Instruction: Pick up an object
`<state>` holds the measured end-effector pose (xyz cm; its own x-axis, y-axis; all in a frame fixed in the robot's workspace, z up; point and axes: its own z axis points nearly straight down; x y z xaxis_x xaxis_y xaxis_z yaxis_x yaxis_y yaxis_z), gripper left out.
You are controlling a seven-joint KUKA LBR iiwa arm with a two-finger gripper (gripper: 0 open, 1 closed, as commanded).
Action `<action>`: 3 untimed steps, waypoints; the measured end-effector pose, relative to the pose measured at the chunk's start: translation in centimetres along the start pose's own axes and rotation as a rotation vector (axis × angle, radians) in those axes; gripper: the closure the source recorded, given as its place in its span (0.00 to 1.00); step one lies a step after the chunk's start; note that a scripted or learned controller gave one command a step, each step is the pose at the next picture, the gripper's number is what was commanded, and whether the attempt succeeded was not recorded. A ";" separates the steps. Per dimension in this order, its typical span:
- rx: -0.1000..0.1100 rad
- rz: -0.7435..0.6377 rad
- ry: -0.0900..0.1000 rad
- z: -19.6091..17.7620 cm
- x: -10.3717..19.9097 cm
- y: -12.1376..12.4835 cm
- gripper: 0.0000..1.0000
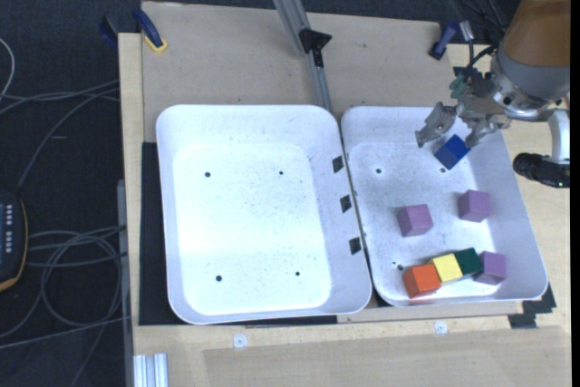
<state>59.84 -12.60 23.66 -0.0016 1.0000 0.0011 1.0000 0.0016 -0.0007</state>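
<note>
Gripper over the right bin with a blue block at its fingertips

Nearest the front rim of the right bin (535, 260) sit an orange block (421, 279), a yellow block (447, 267), a green block (468, 261) and a purple block (494, 266) in a row; two more purple blocks (414, 219) lie mid-bin. Farther back, the gripper (452, 130) has its jaws spread about a block's width, and the blue block (451, 151) sits tilted just below and between them, seemingly pinched, though whether it is lifted off the floor I cannot tell.
</note>
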 end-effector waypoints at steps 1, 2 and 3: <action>0.000 0.000 0.000 0.0 0.0 0.0 0.00; 0.005 0.002 0.000 5.1 -0.8 0.5 0.00; 0.007 0.002 0.001 10.5 -1.0 -0.6 0.00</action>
<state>59.25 -13.57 13.12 0.0001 1.0000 0.0017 1.0000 -0.0001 -0.0076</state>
